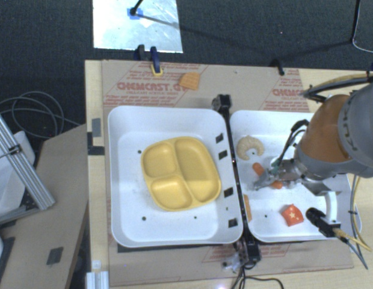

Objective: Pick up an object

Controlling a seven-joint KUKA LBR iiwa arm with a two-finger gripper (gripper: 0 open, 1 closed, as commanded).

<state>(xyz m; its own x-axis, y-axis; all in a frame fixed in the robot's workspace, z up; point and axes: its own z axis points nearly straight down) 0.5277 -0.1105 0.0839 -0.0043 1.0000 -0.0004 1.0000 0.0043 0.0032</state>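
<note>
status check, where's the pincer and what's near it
Pincer low in the right bin, by an orange piece. Red piece and pale ring lie apart. Yellow tray in the left bin.

arm (337,137): enters from right | wrist bent down | gripper (272,180): low

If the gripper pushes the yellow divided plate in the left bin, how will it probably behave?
The yellow divided plate looks like moulded plastic, so it is probably stiff and light. It lies flat on the smooth floor of the left bin, so a push would likely slide it, not tip it. Its low rim may be hard to pinch.
</note>
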